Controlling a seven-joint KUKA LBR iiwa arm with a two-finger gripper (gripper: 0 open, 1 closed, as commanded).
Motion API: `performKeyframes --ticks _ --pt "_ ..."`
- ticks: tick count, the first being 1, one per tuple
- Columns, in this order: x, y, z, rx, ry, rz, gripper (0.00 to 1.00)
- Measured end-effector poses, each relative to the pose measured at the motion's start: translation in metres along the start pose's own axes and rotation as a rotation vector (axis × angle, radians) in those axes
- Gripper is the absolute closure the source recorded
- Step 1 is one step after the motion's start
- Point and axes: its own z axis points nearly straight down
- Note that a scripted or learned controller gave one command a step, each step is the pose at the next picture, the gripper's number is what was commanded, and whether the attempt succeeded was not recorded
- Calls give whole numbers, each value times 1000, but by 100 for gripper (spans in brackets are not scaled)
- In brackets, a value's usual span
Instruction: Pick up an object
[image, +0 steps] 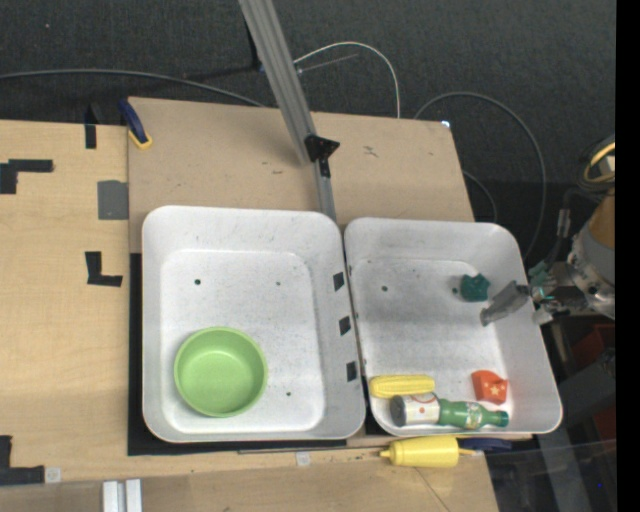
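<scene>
Desk (250, 170): flat tan board surface, matte, with black tape marks on the lighter panel to the left. A grey metal bar (283, 75) runs down at a slant from the top edge and ends near the seam between the bins.

Left bin (240, 240): shallow white tray with rounded corners, its floor speckled with dark scuffs. It holds one green bowl (220, 371), round, smooth, plastic in look, sitting in the near left corner.

Right bin (420, 250): same white tray form, with a grey smudged patch across the middle of its floor. Contents:
- a small dark green object (474, 289), irregular in shape, toward the far right of the floor;
- a yellow oblong piece (402, 385), ridged like a corn cob, near the front;
- a green bottle (450, 412) with a white label, lying on its side along the front wall, just beside the yellow piece;
- a small red-orange item (489, 386), blocky, near the right wall.

A yellow squeeze bottle (424, 452) lies on its side on the desk, outside the front rim of the right bin.

Tool (503, 304): grey fingers reach in over the right rim of the right bin, near the dark green object but apart from it. Nothing is seen between the fingers; whether they stand open or closed I cannot tell at this resolution.
</scene>
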Motion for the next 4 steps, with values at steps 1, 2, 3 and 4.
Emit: performKeyframes --ticks 1,2,3,4 --pt "0 0 0 0 0 0 0" --pt "-3 -3 63 6 1 2 0" --pt "5 0 125 6 2 1 0" --pt "5 0 141 -1 -2 1 0"
